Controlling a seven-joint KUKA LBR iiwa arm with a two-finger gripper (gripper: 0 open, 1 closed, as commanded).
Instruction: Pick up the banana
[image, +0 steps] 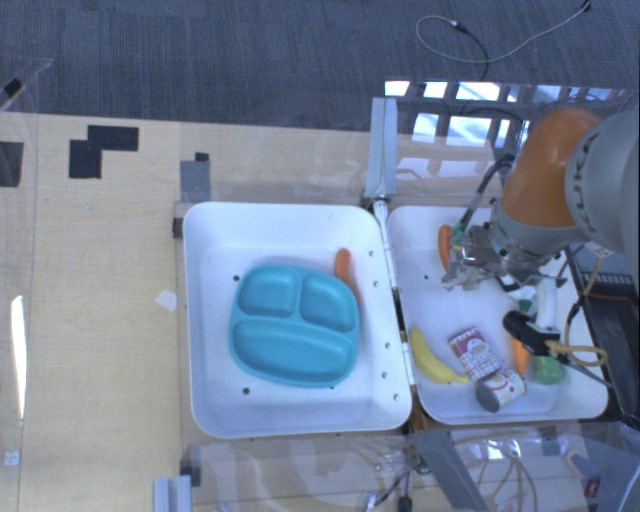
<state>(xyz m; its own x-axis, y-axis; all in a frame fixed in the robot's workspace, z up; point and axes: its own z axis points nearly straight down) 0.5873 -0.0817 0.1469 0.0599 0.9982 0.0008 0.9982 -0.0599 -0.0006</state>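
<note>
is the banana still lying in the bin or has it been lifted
Lying in the bin. The banana rests flat on the right bin's floor; the gripper is apart from it.

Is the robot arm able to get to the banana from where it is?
Probably yes. The banana lies uncovered by the right bin's left wall, nothing on top, and the end effector is over that bin. The wall may crowd it.

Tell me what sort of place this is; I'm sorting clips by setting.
Most likely a robotics lab's pick-and-place bench: a grey and orange arm reaches over two white bins, one holding toy food such as a banana, with cables trailing across carpet.
</note>
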